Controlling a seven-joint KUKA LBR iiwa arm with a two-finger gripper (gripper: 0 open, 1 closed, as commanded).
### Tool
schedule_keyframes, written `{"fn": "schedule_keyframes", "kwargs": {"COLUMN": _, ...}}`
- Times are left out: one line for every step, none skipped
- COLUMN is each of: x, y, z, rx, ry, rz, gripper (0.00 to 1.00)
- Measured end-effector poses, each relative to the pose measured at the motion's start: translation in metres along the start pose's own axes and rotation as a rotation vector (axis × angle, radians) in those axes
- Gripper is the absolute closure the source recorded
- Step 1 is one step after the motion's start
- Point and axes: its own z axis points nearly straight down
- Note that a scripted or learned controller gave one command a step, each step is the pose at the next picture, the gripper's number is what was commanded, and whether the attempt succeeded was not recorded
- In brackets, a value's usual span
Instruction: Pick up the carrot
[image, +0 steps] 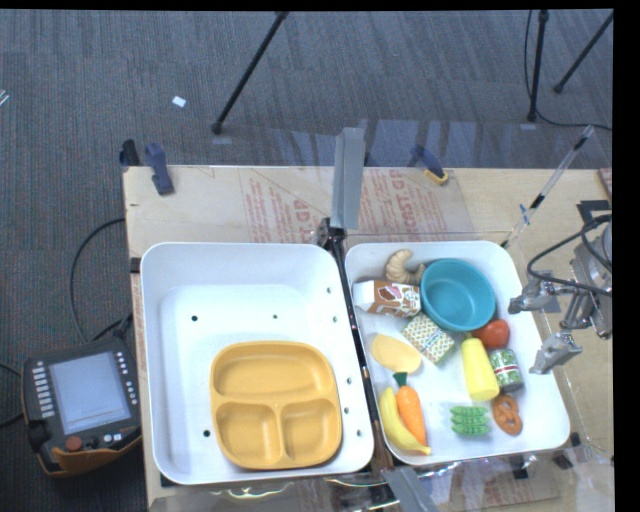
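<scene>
Carrot (411, 413): right bin, 6 o'clock, touching banana (397, 425).
End effector (566, 335): 3 o'clock, well apart; finger state untellable.
Risk: crowding likely causes banana snag or slip.

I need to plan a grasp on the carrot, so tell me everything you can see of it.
The carrot is a small toy, plastic by its look: an orange tapered body with a green top. It lies flat in the right bin, near the front edge, green end toward the back, tip toward the front. A banana lies along its left side, touching it. A pale yellow piece sits just behind its top. Nothing covers it.
</scene>
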Motion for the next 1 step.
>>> {"fn": "schedule_keyframes", "kwargs": {"x": 0.0079, "y": 0.0644, "z": 0.1648, "rx": -0.001, "ry": 0.001, "rz": -0.071, "gripper": 0.00}}
